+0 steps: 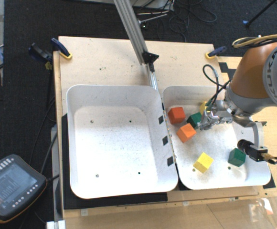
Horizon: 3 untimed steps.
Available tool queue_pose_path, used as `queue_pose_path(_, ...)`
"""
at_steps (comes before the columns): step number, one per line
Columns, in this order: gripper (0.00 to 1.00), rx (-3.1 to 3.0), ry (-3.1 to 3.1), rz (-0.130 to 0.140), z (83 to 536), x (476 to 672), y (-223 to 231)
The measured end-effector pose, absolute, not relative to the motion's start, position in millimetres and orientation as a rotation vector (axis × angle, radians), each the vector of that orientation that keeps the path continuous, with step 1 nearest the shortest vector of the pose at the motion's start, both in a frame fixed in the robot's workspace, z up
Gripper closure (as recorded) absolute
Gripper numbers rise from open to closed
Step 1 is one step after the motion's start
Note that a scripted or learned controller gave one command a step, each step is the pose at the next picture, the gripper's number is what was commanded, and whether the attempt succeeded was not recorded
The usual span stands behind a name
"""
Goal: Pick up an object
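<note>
The right bin [253,178] holds several small blocks: a red-orange cube [176,114], an orange cube [186,132], a yellow cube [203,162], a green block [237,157] and a dark green block [194,119]. My gripper [206,121] hangs low over the bin's upper middle, right beside the dark green block and just right of the orange cubes. A bit of yellow shows behind the gripper's body. The grey and orange arm [258,80] covers the bin's far right corner.
The left bin [81,99] lies beside the right one, with black clips along their shared wall. A slanted metal rail [131,23] runs from the top down to the bins. Blue-yellow clamps sit at the board's back corners. A pendant lies at the bottom left.
</note>
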<state>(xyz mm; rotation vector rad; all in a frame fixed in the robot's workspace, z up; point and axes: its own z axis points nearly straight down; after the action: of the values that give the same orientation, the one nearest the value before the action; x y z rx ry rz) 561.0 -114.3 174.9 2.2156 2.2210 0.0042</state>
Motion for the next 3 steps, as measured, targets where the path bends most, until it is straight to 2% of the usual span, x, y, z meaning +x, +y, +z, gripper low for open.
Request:
queue_pose_path(2, 1.00, 2.214, 2.220, 0.005, 261, 564.0, -117)
queue_pose_path(3, 1.00, 2.211, 2.230, 0.005, 267, 566.3, -63)
